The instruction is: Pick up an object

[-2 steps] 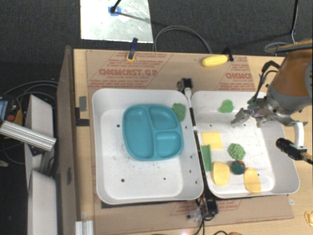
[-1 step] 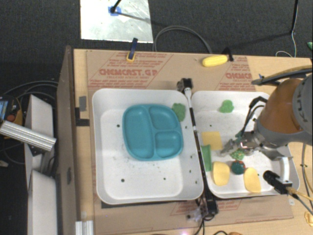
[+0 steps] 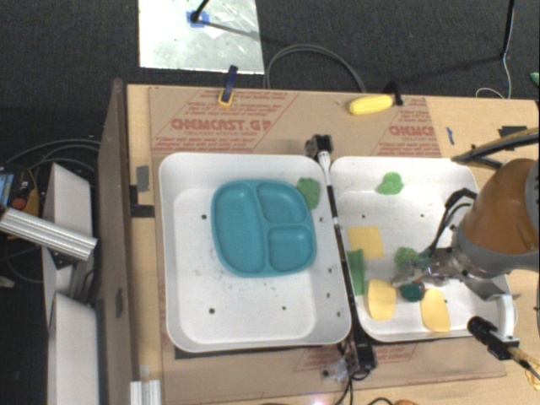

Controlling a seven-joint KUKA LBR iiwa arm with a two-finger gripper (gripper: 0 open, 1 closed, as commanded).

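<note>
One fixed camera is mounted above the bench [image 3: 253,112], looking down at a slant from moderate height, near enough that both white bins sit inside the frame with dark floor visible toward twelve o'clock. The left bin [image 3: 190,310] sits at centre and the right bin [image 3: 439,175] toward three o'clock. The arm [image 3: 506,218] enters from three o'clock, partly cut by the frame edge.

Robotics lab bench, seen from above.

A lab setting is indicated by the cardboard-covered bench [image 3: 278,121] at frame centre, two white bins [image 3: 181,226] fixed side by side, loose cables [image 3: 316,57] trailed across dark carpet, and aluminium framing [image 3: 46,234] at left.
</note>
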